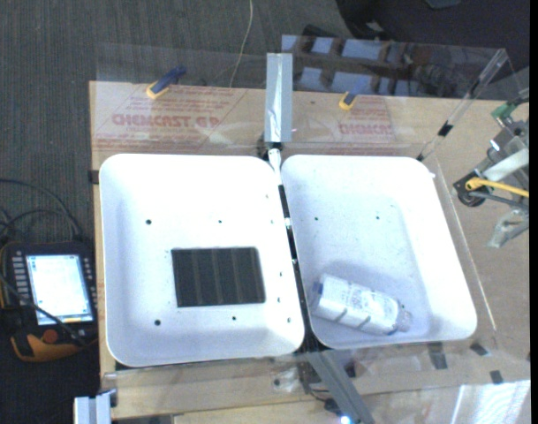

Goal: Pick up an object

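Item: white bottle (358, 306), lying on its side in the right bin (428, 201), near the front wall, long axis running left-right; we cannot tell the gripper's state; we judge approach comes from the right

Bottle (357, 305) label print blurred; pendant (52, 288) screen unreadable.

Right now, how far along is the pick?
Nothing looks done yet. The white bottle lies on its side near the front of the right bin, untouched, and the dark ridged panel lies flat in the left bin. Nothing is in hand: no arm is over either bin. Left to do: the whole pick, meaning approach, grasp and lift.
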`<state>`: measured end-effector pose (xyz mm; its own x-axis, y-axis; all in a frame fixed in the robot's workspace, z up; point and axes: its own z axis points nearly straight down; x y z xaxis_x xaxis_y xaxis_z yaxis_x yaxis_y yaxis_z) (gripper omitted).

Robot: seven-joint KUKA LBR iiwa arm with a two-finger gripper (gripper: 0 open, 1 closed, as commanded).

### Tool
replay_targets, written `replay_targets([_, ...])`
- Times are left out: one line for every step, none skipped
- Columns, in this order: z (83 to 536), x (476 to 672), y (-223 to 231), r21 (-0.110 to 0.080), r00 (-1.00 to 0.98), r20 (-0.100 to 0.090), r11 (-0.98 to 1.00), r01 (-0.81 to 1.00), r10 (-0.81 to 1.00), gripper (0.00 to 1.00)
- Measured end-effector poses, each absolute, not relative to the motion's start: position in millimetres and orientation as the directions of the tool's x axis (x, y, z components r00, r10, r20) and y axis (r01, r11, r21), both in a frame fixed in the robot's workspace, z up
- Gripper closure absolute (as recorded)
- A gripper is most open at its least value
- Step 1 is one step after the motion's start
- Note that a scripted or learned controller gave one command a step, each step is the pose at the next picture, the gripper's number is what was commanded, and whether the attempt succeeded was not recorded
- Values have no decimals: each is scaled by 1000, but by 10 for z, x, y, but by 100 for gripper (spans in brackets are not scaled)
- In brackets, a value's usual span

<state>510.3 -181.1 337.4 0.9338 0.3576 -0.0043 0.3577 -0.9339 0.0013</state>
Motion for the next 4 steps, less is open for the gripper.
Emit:
replay_targets([3992, 5126, -2027, 2, 972, -5, -972, 235, 235, 0])
replay_targets([4291, 5200, -2139, 2, 980, -5, -980, 200, 200, 0])
replay_targets([4333, 5306, -2241, 2, 980, -5, -980, 200, 200, 0])
replay_targets([4333, 5487, -2239, 2, 980, -5, -980, 200, 199, 0])
